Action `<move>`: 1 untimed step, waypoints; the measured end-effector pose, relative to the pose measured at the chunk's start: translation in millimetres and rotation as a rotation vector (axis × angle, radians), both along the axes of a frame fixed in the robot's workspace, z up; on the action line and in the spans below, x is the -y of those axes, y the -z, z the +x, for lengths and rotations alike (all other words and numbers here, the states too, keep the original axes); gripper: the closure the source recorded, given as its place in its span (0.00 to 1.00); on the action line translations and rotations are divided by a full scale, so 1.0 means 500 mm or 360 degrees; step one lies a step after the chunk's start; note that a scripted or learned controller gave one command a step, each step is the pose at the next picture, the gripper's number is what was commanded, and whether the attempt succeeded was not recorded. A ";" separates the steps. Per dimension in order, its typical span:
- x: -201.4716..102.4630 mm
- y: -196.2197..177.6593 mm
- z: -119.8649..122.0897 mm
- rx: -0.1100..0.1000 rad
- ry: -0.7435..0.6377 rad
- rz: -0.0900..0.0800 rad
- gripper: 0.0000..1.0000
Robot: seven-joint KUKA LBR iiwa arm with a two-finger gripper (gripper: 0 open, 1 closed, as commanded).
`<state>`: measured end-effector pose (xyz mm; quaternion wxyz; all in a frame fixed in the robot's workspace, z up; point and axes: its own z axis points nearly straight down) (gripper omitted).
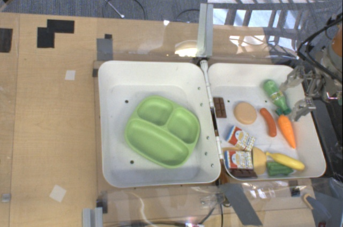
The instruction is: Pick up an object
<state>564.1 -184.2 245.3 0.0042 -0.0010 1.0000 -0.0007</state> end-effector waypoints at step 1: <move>0.040 0.294 -0.051 0.0007 -0.0128 -0.0004 0.00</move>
